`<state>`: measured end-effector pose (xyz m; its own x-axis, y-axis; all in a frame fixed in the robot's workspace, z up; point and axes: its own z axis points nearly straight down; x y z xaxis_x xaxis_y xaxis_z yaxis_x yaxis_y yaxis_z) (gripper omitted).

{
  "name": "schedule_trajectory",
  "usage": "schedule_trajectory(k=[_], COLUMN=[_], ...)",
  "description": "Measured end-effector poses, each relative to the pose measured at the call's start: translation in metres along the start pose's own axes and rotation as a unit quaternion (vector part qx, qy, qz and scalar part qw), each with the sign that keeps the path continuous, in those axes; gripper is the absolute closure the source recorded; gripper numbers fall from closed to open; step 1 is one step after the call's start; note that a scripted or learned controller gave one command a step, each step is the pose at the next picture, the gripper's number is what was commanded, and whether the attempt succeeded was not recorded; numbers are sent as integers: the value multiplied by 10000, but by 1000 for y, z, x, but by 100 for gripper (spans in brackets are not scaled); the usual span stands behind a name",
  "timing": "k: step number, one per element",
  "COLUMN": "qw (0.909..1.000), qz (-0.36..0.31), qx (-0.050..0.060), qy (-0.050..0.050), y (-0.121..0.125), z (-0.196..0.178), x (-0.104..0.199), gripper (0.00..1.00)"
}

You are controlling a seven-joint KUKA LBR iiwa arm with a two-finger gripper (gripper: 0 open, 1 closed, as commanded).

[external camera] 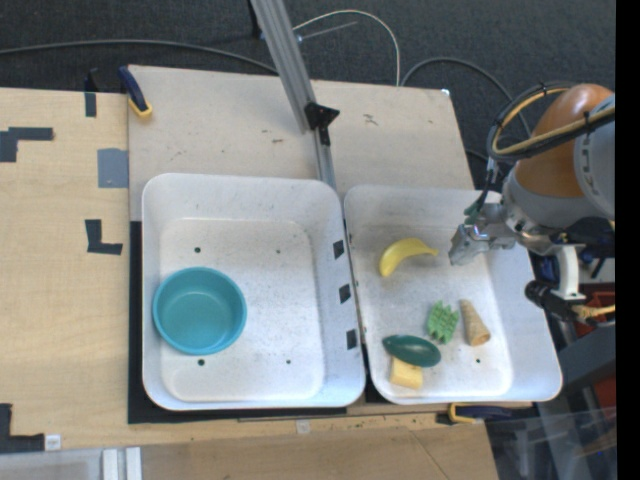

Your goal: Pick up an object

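The gripper [466, 248] is hovering just right of the banana [404, 255]; I cannot tell its fingers' state. Descending there risks nudging the curved fruit away.

two bins sit side by side on the bench [230, 118]. the gripper [467, 248] hangs over the upper right part of the right bin [520, 368]. just left of the jaws lies the banana [403, 256]. below the jaws, toward the near edge, lie the cone [473, 322] and, to its left, the ridged toy [442, 321]. further down and left of the jaws lies the oval piece [411, 349], with the block [406, 374] touching its near side. far left of the jaws, the bowl [199, 311] sits in the left bin [250, 198], at its near left.
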<state>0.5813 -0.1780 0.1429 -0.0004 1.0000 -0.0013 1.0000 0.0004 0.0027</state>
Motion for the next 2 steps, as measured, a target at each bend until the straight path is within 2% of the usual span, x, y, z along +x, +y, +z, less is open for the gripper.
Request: schedule_trajectory(k=[2], qw=[10000], qz=[-7], qx=[-11], qy=[-1], y=[0], z=[-100], x=[8], gripper=[100])
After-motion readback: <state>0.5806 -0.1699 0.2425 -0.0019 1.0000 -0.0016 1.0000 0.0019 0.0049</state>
